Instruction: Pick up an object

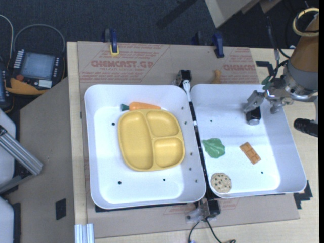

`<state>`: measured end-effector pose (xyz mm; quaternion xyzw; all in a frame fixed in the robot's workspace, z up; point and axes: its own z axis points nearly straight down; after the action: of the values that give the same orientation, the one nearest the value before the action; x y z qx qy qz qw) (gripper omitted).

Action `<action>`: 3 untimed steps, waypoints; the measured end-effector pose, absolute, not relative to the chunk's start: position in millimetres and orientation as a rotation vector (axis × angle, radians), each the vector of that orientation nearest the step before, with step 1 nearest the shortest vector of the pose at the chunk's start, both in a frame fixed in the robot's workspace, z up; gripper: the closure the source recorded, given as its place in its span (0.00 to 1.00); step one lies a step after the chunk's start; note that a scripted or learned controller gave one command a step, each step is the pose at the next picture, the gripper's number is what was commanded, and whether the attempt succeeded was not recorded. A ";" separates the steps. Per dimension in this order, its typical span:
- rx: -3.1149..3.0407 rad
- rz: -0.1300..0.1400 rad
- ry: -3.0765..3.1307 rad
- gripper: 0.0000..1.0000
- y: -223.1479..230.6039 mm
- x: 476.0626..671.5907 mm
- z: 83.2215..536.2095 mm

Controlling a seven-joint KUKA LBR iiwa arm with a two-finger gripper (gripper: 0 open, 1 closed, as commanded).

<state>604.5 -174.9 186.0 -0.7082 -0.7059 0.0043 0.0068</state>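
Observation:
My gripper (275, 99) hangs over the far right part of the right bin (273, 186), coming in from the right edge. Nothing can be seen held by it. In that bin lie a green lettuce leaf (214, 147) near the left wall, an orange-brown cracker (250, 153) in the middle, and a round cookie (221, 182) at the front left. All three lie nearer the front than the gripper, well apart from it.
The left bin (101, 181) holds a yellow divided plate (151, 138) in its middle. An orange carrot (143, 106) lies just behind the plate. A raised divider (195, 130) separates the two bins.

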 end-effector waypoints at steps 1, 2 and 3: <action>-2.220 0.001 -2.221 0.00 -174.5 607.9 194.2; -2.215 0.005 -2.219 0.00 -163.7 608.7 140.8; -2.220 0.002 -2.220 0.00 -163.4 609.0 89.6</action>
<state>609.0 -163.4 89.6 -0.7070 -0.7072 0.0006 0.0010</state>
